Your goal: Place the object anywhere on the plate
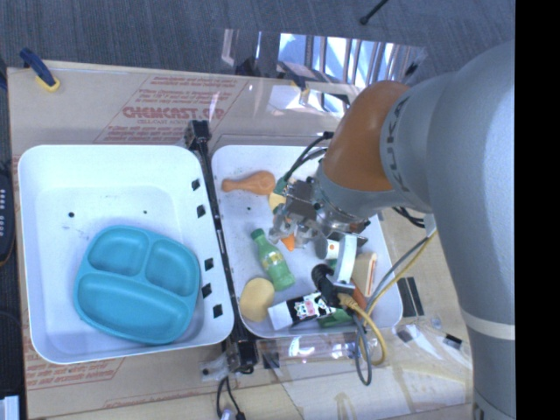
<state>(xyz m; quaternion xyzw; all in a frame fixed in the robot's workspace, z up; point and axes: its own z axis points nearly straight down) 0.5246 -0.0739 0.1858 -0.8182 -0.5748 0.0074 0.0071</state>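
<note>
Object: not singled out by the task; candidates are lodged in the right bin [229, 261]. A green bottle [273, 259] is laid near the bin's middle, a pale potato [256, 297] at its near-left corner, a tan drumstick [249, 182] toward its far edge, a black-and-white carton [300, 311] along its near edge.

Plate [137, 283]: blue, compartmented, set in the near part of the left bin [44, 191].

Gripper [293, 224]: lowered over the right bin's middle, just beside the bottle; jaw state cannot be told.

Handling note: nothing is seen held. A centred, square grasp on one item is judged advisable, with lift kept clear of the dividing rims before transfer.
</note>
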